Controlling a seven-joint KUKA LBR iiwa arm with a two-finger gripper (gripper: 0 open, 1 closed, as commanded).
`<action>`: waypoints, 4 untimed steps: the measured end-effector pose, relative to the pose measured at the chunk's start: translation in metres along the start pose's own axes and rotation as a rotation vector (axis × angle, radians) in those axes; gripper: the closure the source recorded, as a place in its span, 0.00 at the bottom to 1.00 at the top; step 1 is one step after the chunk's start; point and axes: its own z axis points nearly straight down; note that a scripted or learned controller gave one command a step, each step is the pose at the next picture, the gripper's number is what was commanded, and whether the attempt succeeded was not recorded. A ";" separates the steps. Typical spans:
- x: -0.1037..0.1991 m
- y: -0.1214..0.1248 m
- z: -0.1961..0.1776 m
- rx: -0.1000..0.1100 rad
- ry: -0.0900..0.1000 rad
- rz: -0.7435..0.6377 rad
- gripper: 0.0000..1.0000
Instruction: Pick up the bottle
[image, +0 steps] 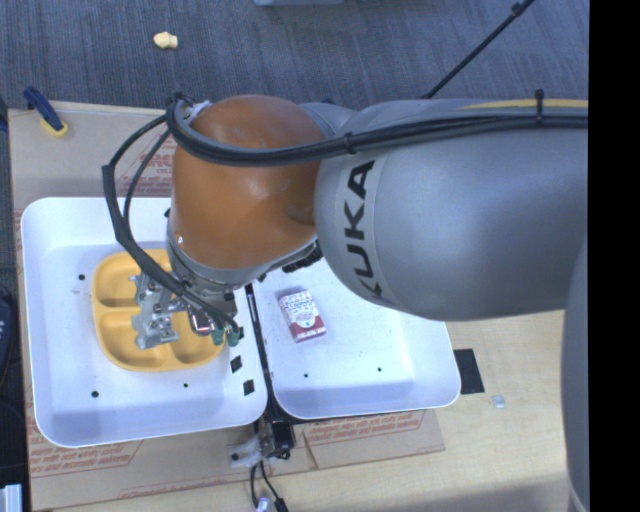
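Bottle: I cannot tell where it is lying; the arm is covering much of the ground behind and to the right of the yellow tray (115, 290), and nothing by the tray is showing itself as a bottle.
Gripper (160, 318): it is hanging over the middle of the yellow tray, its metal tip pointing down at the tray's compartments; whether it is parted or closed, I cannot tell.
Yellow tray: it is lying flat, its rounded compartments facing up.
Left bin (50, 300): it is holding the yellow tray, with bare white floor showing around the tray's left and near sides.
Red packet (301, 314): it is lying flat to the right of the yellow tray, across the seam between the bins, well apart from it.
Right bin (400, 350): it is sitting to the right of the yellow tray and is carrying the red packet.
Arm (450, 210): it is reaching in from the right of the yellow tray, its orange band (240, 180) looming above the tray's far edge.
Black cables (130, 215): they are looping down from the orange band towards the tray.
Blue clip (45, 110): it is lying on the bench beyond the tray's far left.
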 end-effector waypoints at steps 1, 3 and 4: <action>-0.004 -0.041 0.026 0.001 0.004 -0.294 1.00; -0.018 0.021 0.044 0.000 0.000 -0.414 1.00; -0.002 -0.054 0.099 0.001 0.004 -0.315 1.00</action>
